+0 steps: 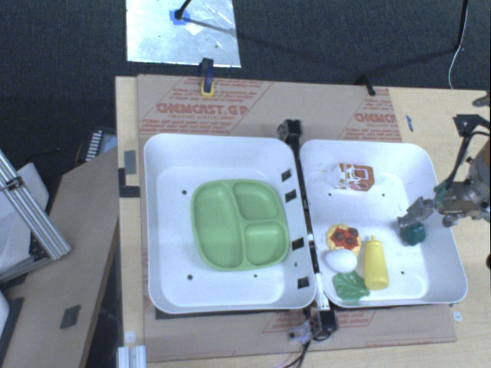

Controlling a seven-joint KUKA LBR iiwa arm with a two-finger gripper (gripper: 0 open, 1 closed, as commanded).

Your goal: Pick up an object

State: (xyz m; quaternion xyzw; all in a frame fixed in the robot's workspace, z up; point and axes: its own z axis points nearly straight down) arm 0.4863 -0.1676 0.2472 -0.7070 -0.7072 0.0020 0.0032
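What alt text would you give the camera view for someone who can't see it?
An end effector reaches from the right into the right bin, beside a dark green object. Nearby lie a yellow bottle, an egg, a green leaf and an orange-and-white packet. The left bin holds a green divided plate.

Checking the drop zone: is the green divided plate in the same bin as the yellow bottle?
No, the green divided plate lies in the left bin; the yellow bottle is in the right bin.
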